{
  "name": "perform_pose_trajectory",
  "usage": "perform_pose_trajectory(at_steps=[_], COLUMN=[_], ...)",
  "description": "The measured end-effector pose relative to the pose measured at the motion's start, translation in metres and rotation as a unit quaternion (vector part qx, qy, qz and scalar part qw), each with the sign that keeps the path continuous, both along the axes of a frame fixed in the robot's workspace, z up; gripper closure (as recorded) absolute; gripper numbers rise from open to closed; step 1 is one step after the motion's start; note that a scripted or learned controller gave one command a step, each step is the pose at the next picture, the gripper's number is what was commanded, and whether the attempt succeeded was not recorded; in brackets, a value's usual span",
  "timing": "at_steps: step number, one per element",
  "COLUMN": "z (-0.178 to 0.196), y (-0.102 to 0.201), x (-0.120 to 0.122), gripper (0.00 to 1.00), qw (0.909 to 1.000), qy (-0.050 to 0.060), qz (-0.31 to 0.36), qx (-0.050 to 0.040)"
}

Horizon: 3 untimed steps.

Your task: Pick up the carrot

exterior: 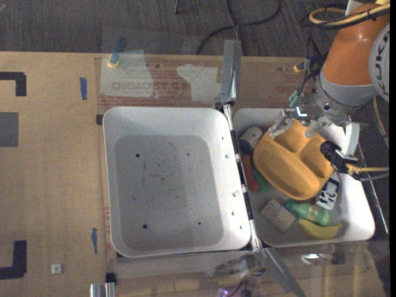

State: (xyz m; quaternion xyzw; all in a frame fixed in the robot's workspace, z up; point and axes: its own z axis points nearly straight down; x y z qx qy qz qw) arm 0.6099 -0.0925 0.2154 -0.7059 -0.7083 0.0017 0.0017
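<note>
The pincer (301, 121) hovers over the right bin (365, 218), its state impossible to tell. It's the approach step; next it must find the carrot (248, 172) beside the yellow lump (291, 159).

Banana (320, 229) in right bin (365, 218)

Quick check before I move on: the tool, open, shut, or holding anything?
Tool: over the right bin, above the big yellow object; open or shut cannot be told, and nothing is visibly held.
</note>
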Motion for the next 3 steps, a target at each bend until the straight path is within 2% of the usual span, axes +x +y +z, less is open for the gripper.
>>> perform_pose_trajectory(at_steps=[1, 2, 3], z=[-0.094, -0.115, -0.115], y=[-0.015, -0.026, -0.032], x=[-0.007, 0.019, 0.057], gripper=[0.0, 0.0, 0.0], qw=[0.9983, 0.9949, 0.9772], qy=[-0.004, -0.014, 0.006], qz=[0.057, 0.099, 0.212], qx=[0.0001, -0.0044, -0.0089])
